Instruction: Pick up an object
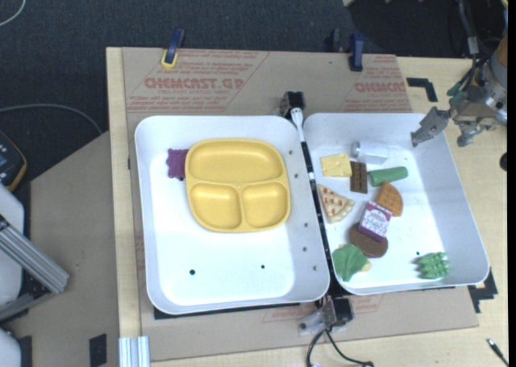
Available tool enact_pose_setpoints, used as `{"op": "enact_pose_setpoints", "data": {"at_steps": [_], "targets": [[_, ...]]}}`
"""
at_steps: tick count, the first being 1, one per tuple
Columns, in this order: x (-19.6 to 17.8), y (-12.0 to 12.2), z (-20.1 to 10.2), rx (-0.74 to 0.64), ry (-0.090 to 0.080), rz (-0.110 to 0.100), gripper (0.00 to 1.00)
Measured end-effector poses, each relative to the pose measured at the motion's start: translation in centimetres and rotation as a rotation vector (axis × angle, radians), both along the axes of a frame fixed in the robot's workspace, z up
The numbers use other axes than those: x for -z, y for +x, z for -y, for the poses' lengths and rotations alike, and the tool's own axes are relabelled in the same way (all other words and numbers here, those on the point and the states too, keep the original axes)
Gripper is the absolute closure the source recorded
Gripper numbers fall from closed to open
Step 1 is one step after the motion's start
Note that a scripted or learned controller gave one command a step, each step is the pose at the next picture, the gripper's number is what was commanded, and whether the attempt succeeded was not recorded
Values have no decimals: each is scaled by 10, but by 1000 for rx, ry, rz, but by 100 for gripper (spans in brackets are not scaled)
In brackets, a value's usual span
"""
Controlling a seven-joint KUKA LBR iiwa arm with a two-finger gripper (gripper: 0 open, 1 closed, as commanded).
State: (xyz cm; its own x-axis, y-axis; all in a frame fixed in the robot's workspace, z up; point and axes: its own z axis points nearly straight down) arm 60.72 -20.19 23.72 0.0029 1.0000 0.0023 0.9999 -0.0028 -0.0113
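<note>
In the right bin (459, 220), green toy pieces lie nearest, a leafy one (349, 260) at 7 o'clock and a bumpy one (432, 265) at 5 o'clock. Farther up, the pizza slice (335, 203), cheese wedge (336, 166) and green pod (388, 174) cluster near centre. The gripper (445, 127) hovers at the bin's 1 o'clock corner, fingers spread with nothing between them.
</note>
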Motion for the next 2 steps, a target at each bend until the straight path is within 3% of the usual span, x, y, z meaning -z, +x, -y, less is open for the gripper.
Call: {"op": "enact_pose_setpoints", "data": {"at_steps": [1,2], "targets": [[-7,3,0,-3,-3,12,0],[50,10,4,-3,-1,5,0]]}}
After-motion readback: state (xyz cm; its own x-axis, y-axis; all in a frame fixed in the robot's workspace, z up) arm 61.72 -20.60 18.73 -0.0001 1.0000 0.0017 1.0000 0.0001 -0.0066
